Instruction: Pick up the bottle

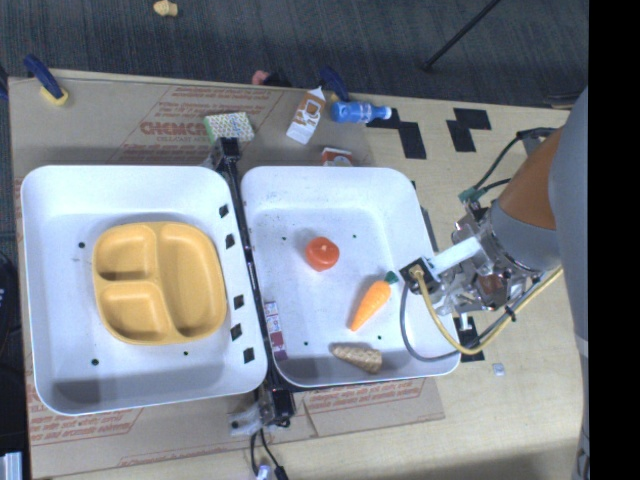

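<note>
A small orange-red round thing, which looks like a little bottle standing upright, sits near the middle of the right bin. A blue bottle lies on its side on the bench behind that bin. My gripper hangs at the right bin's right rim, about level with the carrot and well to the right of the orange-red thing. Nothing is seen held in it.
An orange toy carrot and a tan cone-like piece lie in the right bin's near half. The left bin holds a yellow divided plate. A small carton and a green sponge lie behind the bins.
</note>
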Robot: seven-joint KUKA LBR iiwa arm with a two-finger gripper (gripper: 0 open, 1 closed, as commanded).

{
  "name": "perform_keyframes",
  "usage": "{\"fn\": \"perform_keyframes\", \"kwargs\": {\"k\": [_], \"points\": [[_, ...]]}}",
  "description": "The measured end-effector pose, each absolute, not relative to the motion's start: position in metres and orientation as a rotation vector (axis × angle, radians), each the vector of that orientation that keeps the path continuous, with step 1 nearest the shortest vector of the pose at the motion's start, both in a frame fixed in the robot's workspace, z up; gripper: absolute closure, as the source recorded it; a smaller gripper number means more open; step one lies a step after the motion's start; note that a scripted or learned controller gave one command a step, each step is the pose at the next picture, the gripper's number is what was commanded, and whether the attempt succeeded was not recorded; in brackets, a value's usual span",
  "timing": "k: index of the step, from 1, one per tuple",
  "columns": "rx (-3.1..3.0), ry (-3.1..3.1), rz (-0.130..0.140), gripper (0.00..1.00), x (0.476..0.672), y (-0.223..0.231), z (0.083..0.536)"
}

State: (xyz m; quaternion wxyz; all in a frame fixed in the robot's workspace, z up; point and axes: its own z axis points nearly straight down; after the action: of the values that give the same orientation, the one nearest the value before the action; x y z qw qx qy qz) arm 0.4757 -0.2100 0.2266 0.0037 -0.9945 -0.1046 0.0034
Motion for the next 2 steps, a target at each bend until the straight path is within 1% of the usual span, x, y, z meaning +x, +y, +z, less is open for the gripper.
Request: {"fn": "perform_keyframes", "kwargs": {"k": [1,2], "points": [[-3.119,-0.326,0.008,1.00,0.476,-0.210,0.228],[-3.117,-0.325,0.011,1.00,0.476,-0.210,0.216]]}}
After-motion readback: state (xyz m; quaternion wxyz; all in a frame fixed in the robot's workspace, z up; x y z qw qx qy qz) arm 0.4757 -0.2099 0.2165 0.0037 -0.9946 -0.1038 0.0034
